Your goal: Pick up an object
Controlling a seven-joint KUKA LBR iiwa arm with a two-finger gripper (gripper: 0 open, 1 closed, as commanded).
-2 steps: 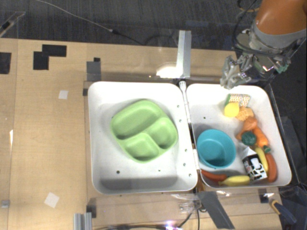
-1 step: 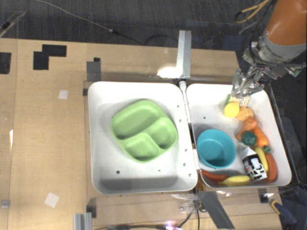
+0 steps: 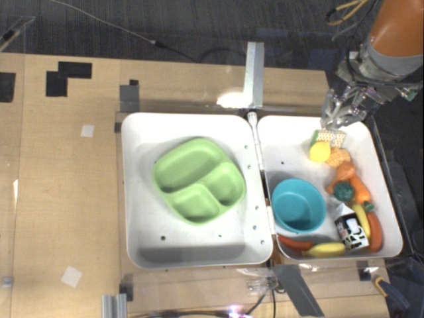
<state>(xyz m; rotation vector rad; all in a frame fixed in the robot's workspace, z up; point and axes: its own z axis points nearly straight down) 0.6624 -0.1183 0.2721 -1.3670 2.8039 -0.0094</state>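
My gripper [image 3: 342,114] hangs over the far edge of the right bin [image 3: 285,134], open, with nothing between its fingers. Just below it in the picture lie a yellow toy [image 3: 320,152] and a small checkered piece [image 3: 330,138]. Further toward the front sit an orange carrot [image 3: 353,181] with a dark green top [image 3: 343,191], a black and white can [image 3: 351,231], a blue bowl [image 3: 299,205] and a yellow banana [image 3: 328,249]. A red item [image 3: 293,242] peeks out under the bowl's front rim.
The left bin [image 3: 142,237] holds a green divided plate [image 3: 199,177]. A metal post [image 3: 254,78] stands behind the wall between the two bins. Objects crowd the right bin's right side, with bare floor at its far left corner.
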